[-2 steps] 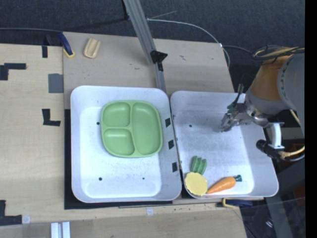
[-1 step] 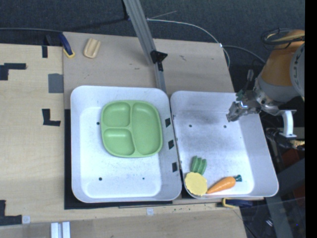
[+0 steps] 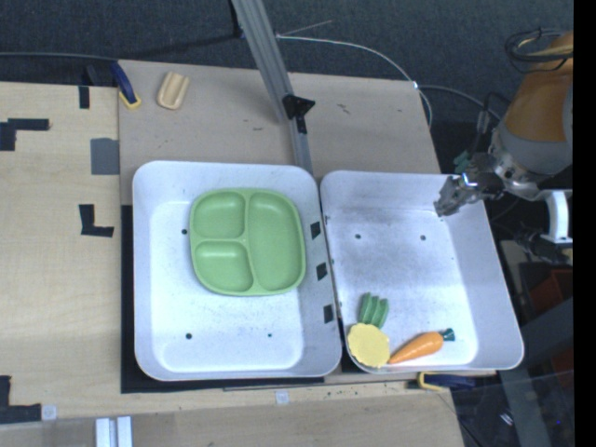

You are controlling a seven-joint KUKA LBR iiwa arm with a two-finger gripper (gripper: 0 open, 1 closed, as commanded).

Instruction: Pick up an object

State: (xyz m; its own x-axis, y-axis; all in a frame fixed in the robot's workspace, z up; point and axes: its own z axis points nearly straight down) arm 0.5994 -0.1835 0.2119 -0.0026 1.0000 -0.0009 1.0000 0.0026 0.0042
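Camera view: carrot (image 3: 415, 346) lies well apart from jaws.

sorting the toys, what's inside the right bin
In the right bin: a carrot, a yellow round piece and a green piece, clustered near its front edge. Nothing looks covered.

1. A light wooden bench (image 3: 56, 277) fills the left and near side, marked with dark tape pieces (image 3: 91, 220).
2. A brown board (image 3: 372, 119) lies at the far middle.
3. Dark carpeted floor (image 3: 372, 7) runs along the far side.
4. A grey metal pole (image 3: 265, 49) slants across it.
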